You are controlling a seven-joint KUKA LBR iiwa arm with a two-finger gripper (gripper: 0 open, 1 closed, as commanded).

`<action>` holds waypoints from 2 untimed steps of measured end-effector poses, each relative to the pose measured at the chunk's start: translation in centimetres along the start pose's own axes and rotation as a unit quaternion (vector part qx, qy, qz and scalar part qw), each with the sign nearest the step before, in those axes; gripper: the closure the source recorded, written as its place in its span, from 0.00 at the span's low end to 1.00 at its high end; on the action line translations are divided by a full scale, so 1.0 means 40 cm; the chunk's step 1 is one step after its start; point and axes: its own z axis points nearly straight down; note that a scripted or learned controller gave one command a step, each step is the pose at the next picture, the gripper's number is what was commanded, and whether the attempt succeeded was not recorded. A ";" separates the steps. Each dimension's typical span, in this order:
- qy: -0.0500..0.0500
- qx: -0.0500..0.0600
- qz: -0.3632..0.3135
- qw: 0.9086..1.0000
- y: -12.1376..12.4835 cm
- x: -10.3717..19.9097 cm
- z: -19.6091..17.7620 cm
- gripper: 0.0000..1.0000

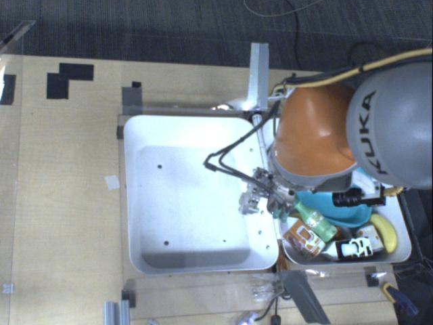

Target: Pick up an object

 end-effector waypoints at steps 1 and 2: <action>0.003 0.003 -0.033 0.999 -0.158 -0.050 0.055 1.00; 0.004 0.001 -0.194 0.981 0.052 0.026 0.056 1.00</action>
